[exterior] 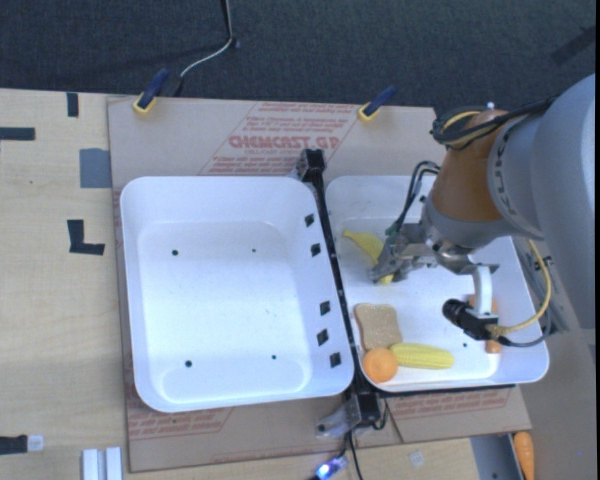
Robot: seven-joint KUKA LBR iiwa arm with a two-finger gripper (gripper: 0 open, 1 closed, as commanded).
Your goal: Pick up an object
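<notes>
Overhead, slanted view of a bench w/ two shallow white bins side by side.
Left bin (pixel 145 218): white, black dots on its floor.
Right bin (pixel 520 368): holds the objs and the arm's end.
Arm (pixel 540 178): grey w/ orange band, reaches in from the right.
Gripper (pixel 392 264): low over right bin's upper left, at the banana; fingers' state can't be told.
Banana (pixel 360 242): yellow, just left of gripper, touching or partly under it.
Bread slice (pixel 377 323): tan, near bin's front.
Orange (pixel 380 365): touching bread's front edge.
Corn cob (pixel 421 356): yellow, just right of orange.
</notes>
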